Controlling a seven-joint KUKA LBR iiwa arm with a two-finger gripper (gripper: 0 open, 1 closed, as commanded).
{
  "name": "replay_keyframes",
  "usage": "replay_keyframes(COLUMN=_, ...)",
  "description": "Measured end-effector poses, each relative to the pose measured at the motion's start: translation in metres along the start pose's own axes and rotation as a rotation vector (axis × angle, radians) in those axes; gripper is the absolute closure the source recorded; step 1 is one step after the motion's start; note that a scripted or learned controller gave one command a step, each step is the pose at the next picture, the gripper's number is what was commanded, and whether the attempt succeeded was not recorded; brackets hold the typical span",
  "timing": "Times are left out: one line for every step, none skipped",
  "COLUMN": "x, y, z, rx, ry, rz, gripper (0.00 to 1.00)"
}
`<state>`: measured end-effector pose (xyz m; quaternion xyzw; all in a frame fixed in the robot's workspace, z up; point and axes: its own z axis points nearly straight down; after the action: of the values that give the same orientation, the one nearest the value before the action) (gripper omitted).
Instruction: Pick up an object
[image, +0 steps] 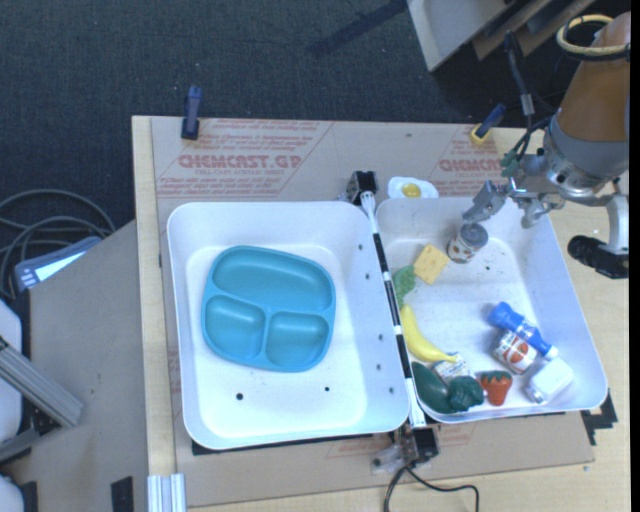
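We see the grey arm (590, 120) reach in from the right, its gripper (468, 235) low over the far end of the right bin (575, 300); we cannot tell from this angle how the gripper is set, and nothing can be made out in its grasp. Just beside the gripper, toward the bin divider, lies a yellow cheese wedge (431, 265), and past it a green leafy piece (404, 283) against the divider. Nearer the camera from the gripper, a banana (424, 343) lies along the divider side, with a dark green vegetable (450, 391) and a small red piece (495, 386) at the near wall. On the arm's side of those sit a blue bottle (518, 324), a red-and-white can (514, 353) touching it, and a white bottle (552, 379). Beyond the gripper, outside the bin's far rim, rests a fried egg toy (410, 187). Well apart from the gripper, across the divider, the left bin (200, 400) carries a blue divided plate (268, 308).
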<state>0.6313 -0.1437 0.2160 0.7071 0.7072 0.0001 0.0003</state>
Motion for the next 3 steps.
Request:
replay_keyframes(x=-0.071, y=-0.016, z=0.122, rx=-0.002, ry=0.001, rz=-0.001, gripper=0.0)
replay_keyframes(x=0.009, y=-0.082, z=0.125, rx=0.002, ry=0.002, rz=-0.001, gripper=0.0)
replay_keyframes(x=-0.015, y=-0.123, z=0.132, rx=0.002, ry=0.0, rz=0.001, gripper=0.0)
